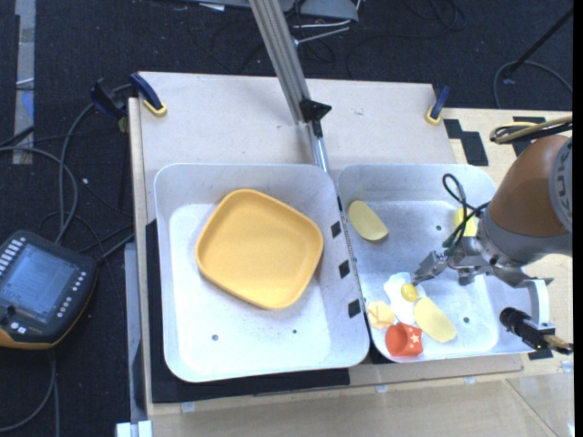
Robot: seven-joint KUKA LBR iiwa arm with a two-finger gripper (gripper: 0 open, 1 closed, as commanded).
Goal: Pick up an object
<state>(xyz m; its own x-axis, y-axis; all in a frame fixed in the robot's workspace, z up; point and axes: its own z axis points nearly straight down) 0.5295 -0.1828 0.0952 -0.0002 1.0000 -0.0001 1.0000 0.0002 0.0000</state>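
2 white bins (182, 244) are sitting side by side; gripper (428, 269) is hovering above a fried-egg toy (405, 291), its jaw state unclear.

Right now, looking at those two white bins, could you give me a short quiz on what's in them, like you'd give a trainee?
1. True or false: the yellow plate lies in the left bin.
2. Which bin is the claw over: A) left, B) right?
3. Fill in: the toy fried egg lies in the ____ bin, near the red piece.

Key: 1 true; 2 B, the right bin; 3 right.
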